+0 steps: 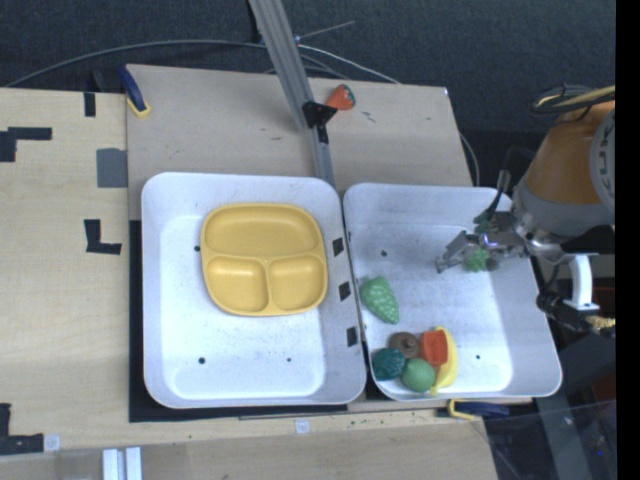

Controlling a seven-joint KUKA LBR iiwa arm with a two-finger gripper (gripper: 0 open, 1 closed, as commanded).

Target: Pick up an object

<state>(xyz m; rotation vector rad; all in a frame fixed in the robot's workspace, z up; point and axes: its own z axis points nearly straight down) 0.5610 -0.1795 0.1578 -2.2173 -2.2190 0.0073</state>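
Your tool grips a small green object over the right bin's far half; it looks light, smooth, maybe slippery, so keep pinching its middle

Arm was cut off by the right edge, only the orange band and wrist end visible. Gripper was small and blurred; a small green thing sat at its tip, couldn't tell if it was between the fingers or just under them. Pile in the right bin's near corner overlapped: yellow piece mostly hidden behind the red one, dark teal lump partly covered by the green ball. Brown ring was too small to identify. Grey pole ran off the top edge.
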